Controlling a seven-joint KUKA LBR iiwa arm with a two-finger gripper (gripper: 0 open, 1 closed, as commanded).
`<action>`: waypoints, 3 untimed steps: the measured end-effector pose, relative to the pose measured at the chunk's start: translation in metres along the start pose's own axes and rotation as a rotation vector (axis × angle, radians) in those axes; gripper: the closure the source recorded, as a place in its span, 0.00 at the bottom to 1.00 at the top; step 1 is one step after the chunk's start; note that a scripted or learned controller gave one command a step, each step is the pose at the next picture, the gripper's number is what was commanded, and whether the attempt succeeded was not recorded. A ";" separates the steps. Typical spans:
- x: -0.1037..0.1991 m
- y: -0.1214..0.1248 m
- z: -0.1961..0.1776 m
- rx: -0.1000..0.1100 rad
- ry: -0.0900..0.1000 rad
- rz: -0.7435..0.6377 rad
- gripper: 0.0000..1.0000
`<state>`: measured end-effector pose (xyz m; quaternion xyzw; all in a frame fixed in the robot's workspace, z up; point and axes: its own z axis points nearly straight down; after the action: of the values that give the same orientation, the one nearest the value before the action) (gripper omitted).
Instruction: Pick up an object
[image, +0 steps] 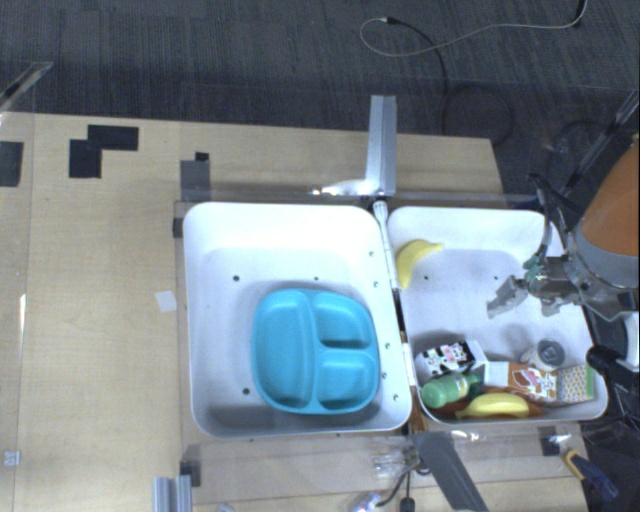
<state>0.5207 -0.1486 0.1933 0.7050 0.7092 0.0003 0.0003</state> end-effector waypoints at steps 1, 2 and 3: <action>-0.053 -0.029 0.100 -0.005 -0.003 -0.151 0.00; -0.034 -0.025 0.101 -0.025 -0.019 -0.490 0.00; 0.004 -0.024 0.102 -0.031 -0.009 0.153 0.00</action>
<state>0.4970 -0.1443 0.0911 0.7570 0.6533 0.0082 0.0143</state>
